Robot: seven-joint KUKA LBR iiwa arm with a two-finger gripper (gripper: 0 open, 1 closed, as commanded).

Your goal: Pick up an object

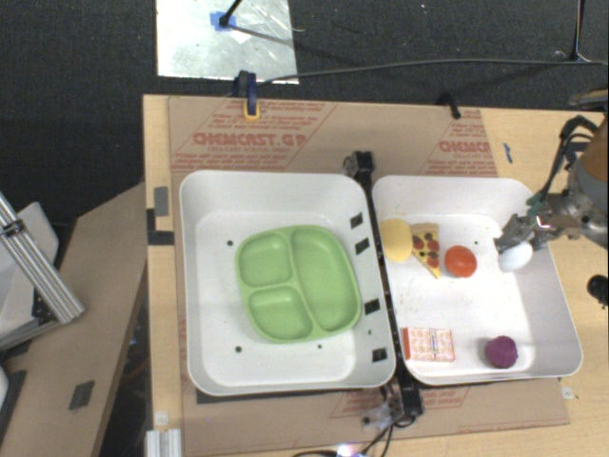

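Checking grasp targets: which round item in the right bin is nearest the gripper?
The white ball, right at the gripper; the red ball and purple ball lie farther off.

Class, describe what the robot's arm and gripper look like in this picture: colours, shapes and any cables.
The gripper is small, dark grey metal with a light patch. Behind it the arm is a rounded, pale grey body. Thin dark cables loop above it.
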